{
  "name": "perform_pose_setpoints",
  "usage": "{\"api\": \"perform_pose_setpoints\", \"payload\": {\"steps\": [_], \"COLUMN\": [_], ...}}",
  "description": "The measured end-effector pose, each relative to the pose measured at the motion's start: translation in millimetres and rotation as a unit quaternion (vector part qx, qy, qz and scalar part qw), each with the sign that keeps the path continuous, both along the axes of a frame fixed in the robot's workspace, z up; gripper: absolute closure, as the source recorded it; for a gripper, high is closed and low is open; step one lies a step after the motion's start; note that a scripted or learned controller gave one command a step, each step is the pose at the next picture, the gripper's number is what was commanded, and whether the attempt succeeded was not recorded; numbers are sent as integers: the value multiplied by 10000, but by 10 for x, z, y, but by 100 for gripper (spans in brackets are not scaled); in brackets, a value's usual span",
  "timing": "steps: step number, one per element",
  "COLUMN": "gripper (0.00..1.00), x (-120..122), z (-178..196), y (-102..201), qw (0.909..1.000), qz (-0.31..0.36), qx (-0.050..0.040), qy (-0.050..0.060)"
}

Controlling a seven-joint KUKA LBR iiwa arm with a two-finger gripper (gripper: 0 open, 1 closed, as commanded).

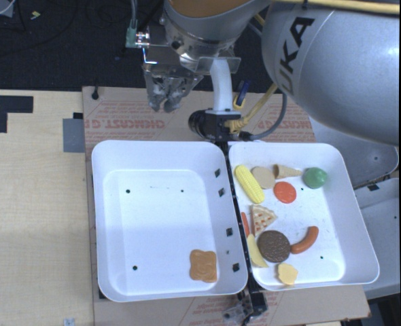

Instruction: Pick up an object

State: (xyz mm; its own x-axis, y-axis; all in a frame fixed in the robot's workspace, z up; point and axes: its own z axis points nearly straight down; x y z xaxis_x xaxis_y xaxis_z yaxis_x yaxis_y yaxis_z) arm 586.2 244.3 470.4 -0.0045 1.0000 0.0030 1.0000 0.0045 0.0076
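Hovering over brown board (119, 114) (behind both bins), fingers (168, 95) look closed, empty.

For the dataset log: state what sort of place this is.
Likely a robotics lab's pick-and-place test bench: a KUKA arm hangs over two white bins, toy food such as a corn cob lies inside, and loose cables run behind.

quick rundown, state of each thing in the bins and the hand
hand: raised behind the left bin, nothing seen in it
waffle: flat, left bin
corn cob: lying, right bin
green ball: resting by the far rim
sausage: lying beside the brown cookie
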Motion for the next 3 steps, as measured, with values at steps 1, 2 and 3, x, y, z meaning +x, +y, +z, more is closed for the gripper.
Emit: {"api": "perform_pose_setpoints", "payload": {"steps": [1, 2, 3], "gripper": [100, 100, 100], "x": [-536, -160, -669], "z": [-253, 728, 666], "y": [-10, -987, -239], "qw": [10000, 10000, 10000], "qz": [-8, -57, 14], "qx": [-24, -18, -19], "qy": [76, 5, 70]}}
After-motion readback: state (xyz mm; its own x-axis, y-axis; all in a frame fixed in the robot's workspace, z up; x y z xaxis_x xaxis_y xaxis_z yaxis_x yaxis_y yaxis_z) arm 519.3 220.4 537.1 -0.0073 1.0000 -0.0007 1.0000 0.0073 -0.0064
